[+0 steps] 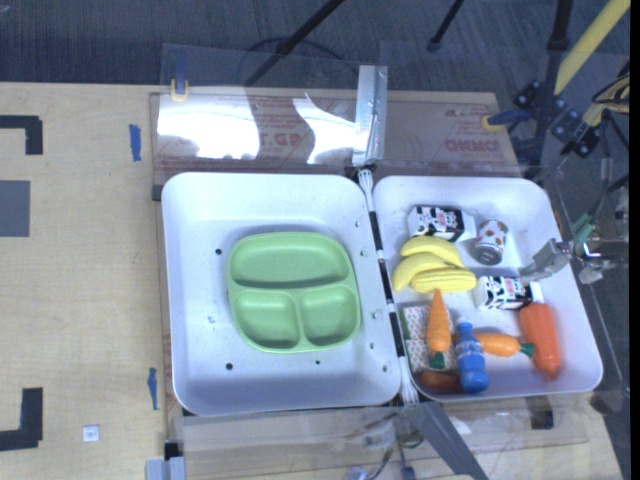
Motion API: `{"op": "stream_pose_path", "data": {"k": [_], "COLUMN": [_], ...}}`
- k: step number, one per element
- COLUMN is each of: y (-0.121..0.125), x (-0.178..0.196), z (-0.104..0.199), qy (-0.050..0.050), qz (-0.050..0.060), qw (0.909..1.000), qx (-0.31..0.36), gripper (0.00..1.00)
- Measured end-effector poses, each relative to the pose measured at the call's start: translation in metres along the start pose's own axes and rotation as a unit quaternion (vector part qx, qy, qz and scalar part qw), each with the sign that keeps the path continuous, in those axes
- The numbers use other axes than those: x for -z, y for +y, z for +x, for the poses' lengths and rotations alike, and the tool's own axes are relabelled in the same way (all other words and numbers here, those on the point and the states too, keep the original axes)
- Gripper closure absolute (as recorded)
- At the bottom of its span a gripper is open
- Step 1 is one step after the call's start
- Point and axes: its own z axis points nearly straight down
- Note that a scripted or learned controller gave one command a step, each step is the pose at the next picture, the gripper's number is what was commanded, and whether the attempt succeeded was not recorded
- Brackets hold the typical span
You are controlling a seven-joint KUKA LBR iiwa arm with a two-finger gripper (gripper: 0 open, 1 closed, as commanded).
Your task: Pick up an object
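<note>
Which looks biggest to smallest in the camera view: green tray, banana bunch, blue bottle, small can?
1. green tray, by far the largest
2. banana bunch
3. blue bottle
4. small can

The bottle against the can is the least certain: the bottle lies nearer the camera and its lower end is crowded by other toys.

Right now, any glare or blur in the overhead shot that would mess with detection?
Camera view: strong glare on the clear panel behind the left bin; green tray evenly lit and sharp; toys in the right bin are soft and small, labels unreadable; gripper at the right rim is blurry.
</note>
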Motion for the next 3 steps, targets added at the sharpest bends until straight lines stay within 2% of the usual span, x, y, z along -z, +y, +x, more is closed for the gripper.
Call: {"op": "stream_pose_path", "data": {"k": [1, 2, 3], "y": [-0.004, 0.071, 0.028], "x": [-0.008, -0.098, -0.088], "z": [0.017, 0.072, 0.1], "qy": [0.001, 0.001, 0.001], "qz": [0.001, 0.001, 0.001], "qw": [0.9995, 0.9978, 0.9981], "qx": [-0.03, 0.066, 0.062], "gripper": [0.0, 0.0, 0.0]}}
